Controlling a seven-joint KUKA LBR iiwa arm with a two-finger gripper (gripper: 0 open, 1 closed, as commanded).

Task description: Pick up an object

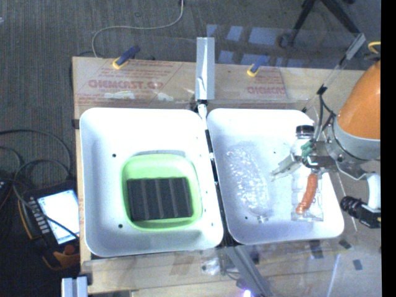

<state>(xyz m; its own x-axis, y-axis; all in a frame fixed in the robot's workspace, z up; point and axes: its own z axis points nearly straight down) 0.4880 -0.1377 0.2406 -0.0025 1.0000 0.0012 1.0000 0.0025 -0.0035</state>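
Bench with two white bins [93,166] — gripper [297,163], fingers spread and empty, poised in the right one, presumably to grasp the orange-filled packet [307,197] lying toward five o'clock.

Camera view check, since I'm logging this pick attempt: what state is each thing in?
Green tray: upright in the left bin, dark ribbed insert inside.
Clear plastic bottle: lying on its side in the right bin.
Orange item in clear packet: lying flat, right bin.
Gripper: above the packet, holding nothing visibly.
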